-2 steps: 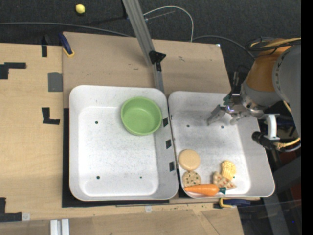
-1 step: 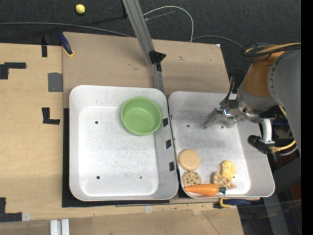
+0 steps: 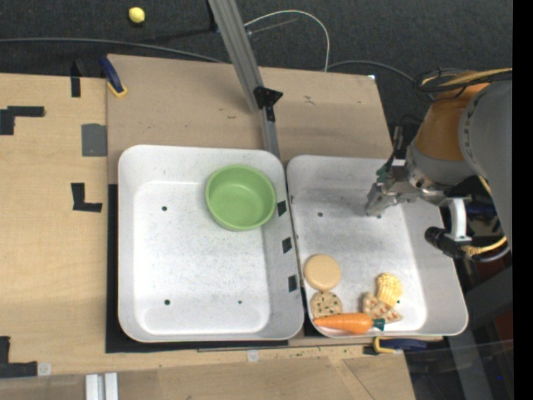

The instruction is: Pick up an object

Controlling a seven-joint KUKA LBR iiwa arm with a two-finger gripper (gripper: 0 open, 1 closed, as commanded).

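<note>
The right bin [image 3: 433, 248] carries the small toy foods, all gathered in its near part. A carrot [image 3: 351, 323], orange with a bit of green at its right end, lies flat against the near rim; its long axis runs left to right along that rim, the green tip pointing right. Just beyond the carrot's left end sits a round brown cookie [image 3: 326, 303] with a dotted face, and touching the cookie on its far side is a smooth tan disc [image 3: 322, 271], lying flat. To the right of the carrot's middle is a yellow corn piece [image 3: 387, 288], knobbly, its long axis tilted slightly from near to far, with a smaller pale, reddish-speckled item [image 3: 381, 307] just below it that is too small to identify.

The gripper [image 3: 375, 207] hangs over the far half of the right bin, well away from the carrot and the other foods, with bare white floor under it. Its dark fingers point down and to the left; whether they are apart or together cannot be made out from this slant. Nothing shows between them.

In the left bin [image 3: 137, 248], a green bowl [image 3: 241, 197] stands upright near the far right corner, close to the wall shared with the right bin. Both bins rest on the wooden worktop [image 3: 50, 248].
</note>
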